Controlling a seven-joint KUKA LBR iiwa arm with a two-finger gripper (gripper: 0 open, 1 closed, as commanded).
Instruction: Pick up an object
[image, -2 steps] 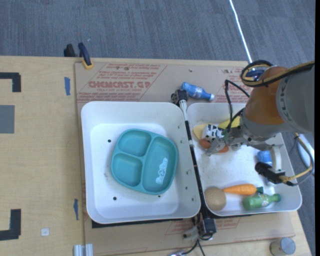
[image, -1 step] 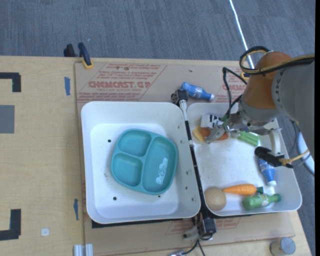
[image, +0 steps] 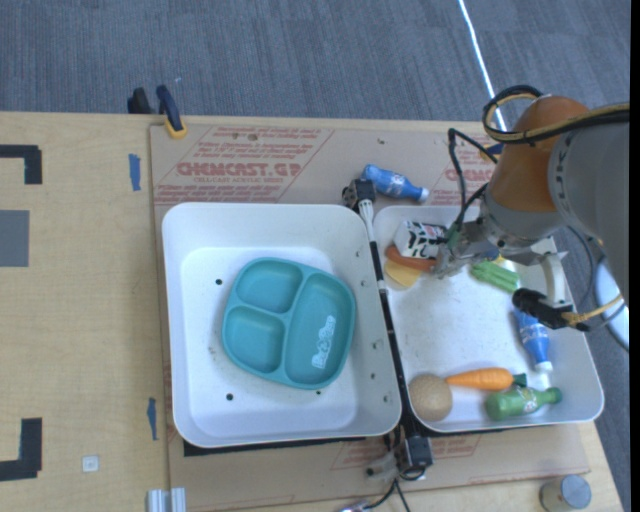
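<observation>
A tan bench (image: 80, 330) seen from above carries two shallow white bins set side by side, touching along their inner edges.

The left bin (image: 190, 250) holds one thing — a teal divided plate (image: 289, 322) with three compartments, lying flat near the bin's middle, slightly tilted toward the right edge.

Just beyond the far edge of the bins, near where they meet, a small blue bottle (image: 392, 184) lies on its side on the bench.

The right bin (image: 590, 390) holds several objects. At its far left corner a white carton with black print (image: 422, 238) sits against an orange and yellow piece (image: 405, 268). Along the near edge lie a tan egg-shaped ball (image: 431, 397), then an orange carrot (image: 480, 379), then a green bottle (image: 520, 401) toward the near right corner. Near the right edge a blue and white tube (image: 535, 343) lies lengthwise, and a light green piece (image: 493, 273) rests near the far edge.

The grey arm with its orange band reaches in from the right — its gripper (image: 447, 257) is down low near the bin's far edge, between the carton and the green piece. Cables and the wrist hide the gripper's tips, so whether it is wide, narrow or holding anything cannot be told.
</observation>
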